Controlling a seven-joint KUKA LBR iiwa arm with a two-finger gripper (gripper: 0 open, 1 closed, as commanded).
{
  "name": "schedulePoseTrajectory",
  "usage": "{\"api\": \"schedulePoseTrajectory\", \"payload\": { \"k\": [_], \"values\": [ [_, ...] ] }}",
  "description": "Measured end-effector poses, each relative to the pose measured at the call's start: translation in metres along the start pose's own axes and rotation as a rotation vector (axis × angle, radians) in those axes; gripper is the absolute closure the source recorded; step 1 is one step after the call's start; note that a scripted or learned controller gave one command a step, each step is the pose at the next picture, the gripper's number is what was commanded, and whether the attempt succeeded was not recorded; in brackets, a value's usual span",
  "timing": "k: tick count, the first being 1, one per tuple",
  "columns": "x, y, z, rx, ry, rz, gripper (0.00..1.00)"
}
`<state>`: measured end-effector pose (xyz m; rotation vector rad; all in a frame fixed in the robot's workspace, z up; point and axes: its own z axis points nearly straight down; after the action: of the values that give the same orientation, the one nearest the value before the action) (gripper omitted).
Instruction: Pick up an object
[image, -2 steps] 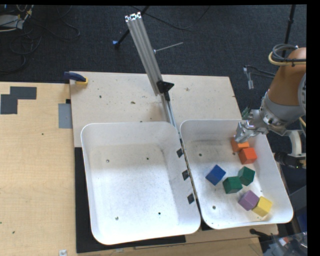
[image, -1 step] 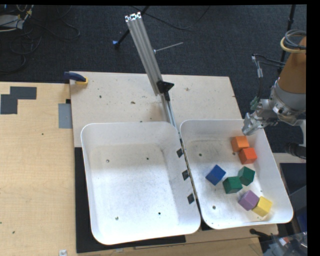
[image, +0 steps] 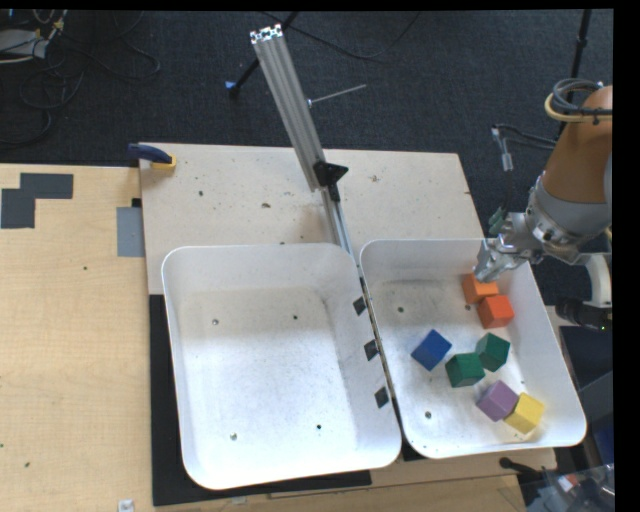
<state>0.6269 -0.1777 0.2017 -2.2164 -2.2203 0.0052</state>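
A: Where is there open room?
B: The left bin has a bare floor. In the right bin the blocks crowd from centre toward five o'clock.
A: And the gripper?
B: At the bin's one o'clock edge, just over the orange block; its grasp I cannot tell. No readable writing.

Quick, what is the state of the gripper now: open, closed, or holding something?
Gripper: cannot be told. It is low in the right bin, right above the orange block; no block is seen between its tips.
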Motion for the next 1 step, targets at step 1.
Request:
{"api": "schedulePoseTrajectory", "payload": {
  "k": [1],
  "values": [
    [0.0548, -0.0148, -0.0135, -0.002, 0.002, -0.003, 1.0]
  ]
}}
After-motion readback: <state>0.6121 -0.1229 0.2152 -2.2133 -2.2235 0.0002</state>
